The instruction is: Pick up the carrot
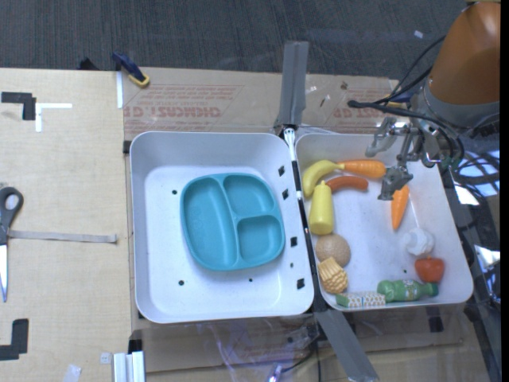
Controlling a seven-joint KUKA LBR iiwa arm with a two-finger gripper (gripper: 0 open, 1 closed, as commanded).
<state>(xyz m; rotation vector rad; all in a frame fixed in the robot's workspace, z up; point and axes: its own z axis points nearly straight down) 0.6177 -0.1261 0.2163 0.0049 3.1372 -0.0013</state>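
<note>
a pale wooden bench (64,277) meets dark grey carpet (199,14) beyond, with brown cardboard (215,106) laid across it.

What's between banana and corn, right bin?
Camera view: a yellow bottle, then a tan ball, in a line from banana down to corn.

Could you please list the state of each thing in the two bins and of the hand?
carrot: upright, tilted, at the hand's tip
hand: low over the right bin
blue plate: flat in the left bin
green bottle: lying on its side
banana: lying flat
</note>
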